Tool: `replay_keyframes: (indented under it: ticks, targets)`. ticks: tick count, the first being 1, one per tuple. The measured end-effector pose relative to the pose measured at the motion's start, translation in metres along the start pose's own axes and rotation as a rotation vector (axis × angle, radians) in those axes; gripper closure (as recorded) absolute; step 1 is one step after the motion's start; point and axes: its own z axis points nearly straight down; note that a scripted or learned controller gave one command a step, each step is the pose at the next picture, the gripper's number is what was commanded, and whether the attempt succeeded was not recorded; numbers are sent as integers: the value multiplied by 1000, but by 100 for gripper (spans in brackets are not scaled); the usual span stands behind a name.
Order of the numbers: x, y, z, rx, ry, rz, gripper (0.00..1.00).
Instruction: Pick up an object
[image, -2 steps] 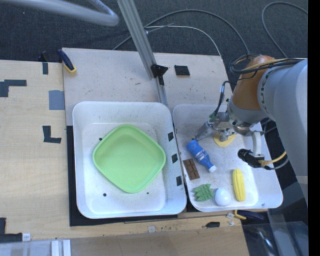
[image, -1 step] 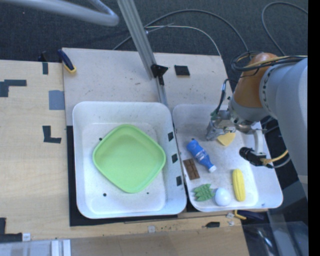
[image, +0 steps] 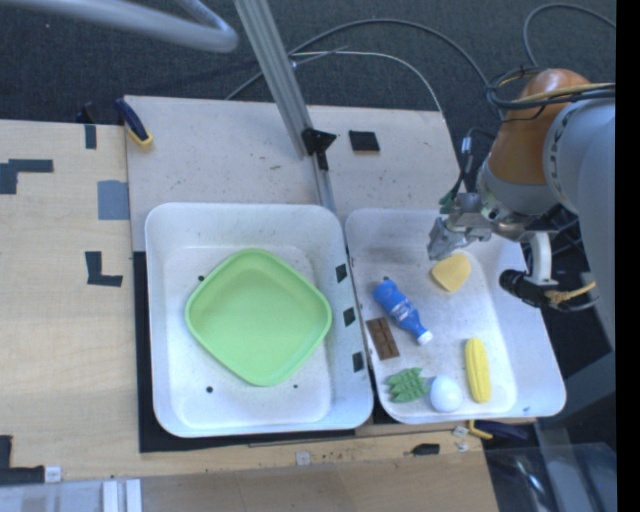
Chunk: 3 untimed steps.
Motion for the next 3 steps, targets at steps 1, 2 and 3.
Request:
replay_keyframes:
  ticks: [1,2,3]
  targets:
    - [2,5,-61,-1,0,0,100]
    - [2,6,-93,1,0,0,100]
    - [48,-24,-91,3,1,-2,100]
